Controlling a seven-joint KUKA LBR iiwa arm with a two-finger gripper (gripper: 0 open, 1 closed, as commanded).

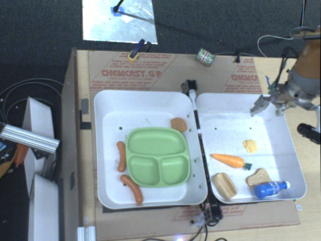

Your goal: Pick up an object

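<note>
hovering: gripper point(269, 106) hung at the frame's upper right, fingers spread, holding nothing
target: carrot point(228, 160) lay lower left of it, in the right bin point(296, 160)
axis: carrot ran left-right

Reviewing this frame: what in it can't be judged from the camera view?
- Gripper: small and blurred over the right bin; whether it is open or shut cannot be told.
- Arm: cut off by the right edge.
- Toast slice: partly covered by the blue bottle.
- Small yellow item: too small to identify.
</note>
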